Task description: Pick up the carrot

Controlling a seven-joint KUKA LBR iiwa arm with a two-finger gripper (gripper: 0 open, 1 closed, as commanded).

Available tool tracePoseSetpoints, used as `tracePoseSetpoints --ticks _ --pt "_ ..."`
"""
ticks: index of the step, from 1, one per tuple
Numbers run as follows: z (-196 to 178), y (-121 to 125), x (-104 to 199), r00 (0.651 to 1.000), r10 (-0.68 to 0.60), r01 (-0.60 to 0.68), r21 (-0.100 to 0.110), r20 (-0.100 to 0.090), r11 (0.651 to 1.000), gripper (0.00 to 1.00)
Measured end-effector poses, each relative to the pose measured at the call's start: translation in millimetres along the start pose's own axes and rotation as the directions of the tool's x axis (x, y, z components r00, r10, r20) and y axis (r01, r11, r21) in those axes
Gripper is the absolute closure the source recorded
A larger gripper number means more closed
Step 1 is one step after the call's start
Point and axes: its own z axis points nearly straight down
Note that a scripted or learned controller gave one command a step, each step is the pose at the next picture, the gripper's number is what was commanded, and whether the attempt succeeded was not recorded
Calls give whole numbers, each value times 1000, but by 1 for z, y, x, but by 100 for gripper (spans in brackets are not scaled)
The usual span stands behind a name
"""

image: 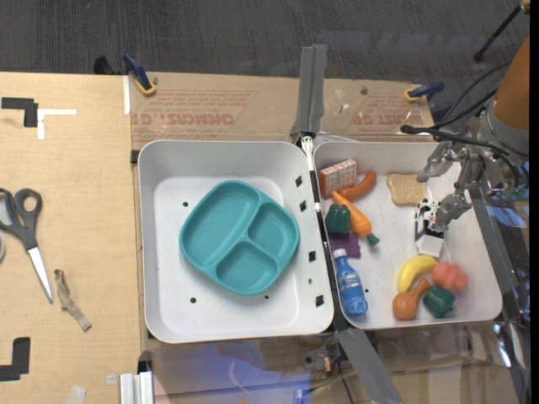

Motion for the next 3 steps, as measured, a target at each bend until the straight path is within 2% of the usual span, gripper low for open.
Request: tracePoseSetpoints --ticks 1,2,3 --pt "119 34 -16 999 44 -44 0 1 999 0" --pt "132 73 4 1000 0 0 0 0 1000 0" --pt "122 72 2 1000 -2 2 3 5 1000 100"
